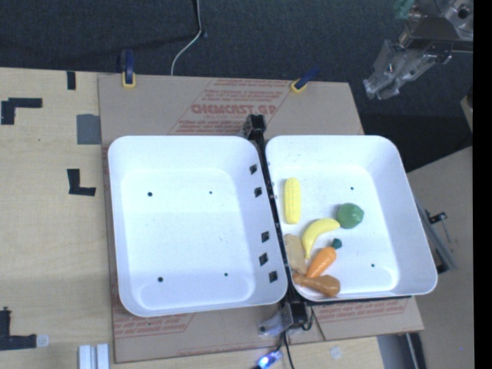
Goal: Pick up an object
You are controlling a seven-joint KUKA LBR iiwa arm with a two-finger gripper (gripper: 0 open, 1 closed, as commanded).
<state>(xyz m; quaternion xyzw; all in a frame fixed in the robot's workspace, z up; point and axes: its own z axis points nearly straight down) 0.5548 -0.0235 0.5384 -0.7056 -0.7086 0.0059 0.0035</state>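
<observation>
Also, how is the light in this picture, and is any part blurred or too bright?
Camera view: the left bin has bright, nearly washed-out walls and a soft shadow along its near side; the toy foods, such as the corn, look sharp; the gripper at upper right is dim and slightly blurred against the dark background.

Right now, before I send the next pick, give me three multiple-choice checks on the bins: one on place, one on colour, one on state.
1. Where do the toy foods lie?
A. left bin
B. right bin
C. on the cardboard

2. What colour is the round item beside the banana?
A. green
B. red
C. blue

3. Where is the gripper?
A. down among the foods
B. up beyond the right bin's far corner
C. over the left bin

Answers:
1 B: corn, banana and carrot sit in the right bin.
2 A: the round item is green.
3 B: the gripper hangs at upper right.
</observation>
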